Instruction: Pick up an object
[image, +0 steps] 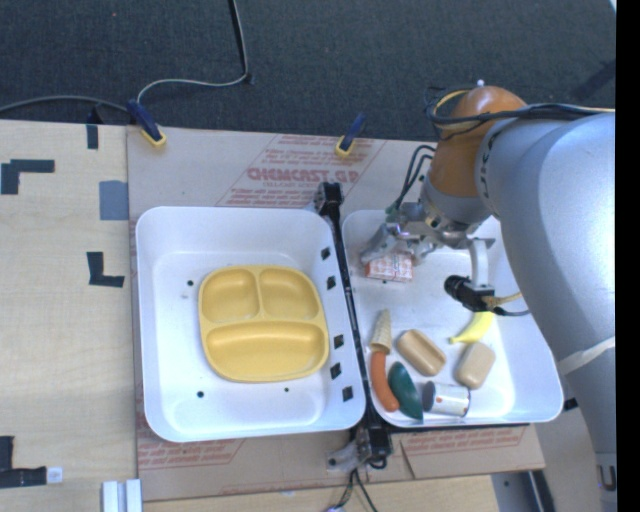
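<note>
One gripper (400, 238) over the right bin's (520, 400) far end; I log a pink-white packet (389, 267) just below its fingertips. Finger spread: cannot tell.

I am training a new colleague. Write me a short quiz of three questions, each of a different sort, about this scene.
1. True or false: the yellow divided plate lies in the right bin.
2. Which thing is nearest the gripper? A) banana B) small red and white packet C) carrot
3. Fill in: the arm's wrist band is ___ in colour.

Key: 1 false, it lies in the left bin; 2 B; 3 orange.
</note>
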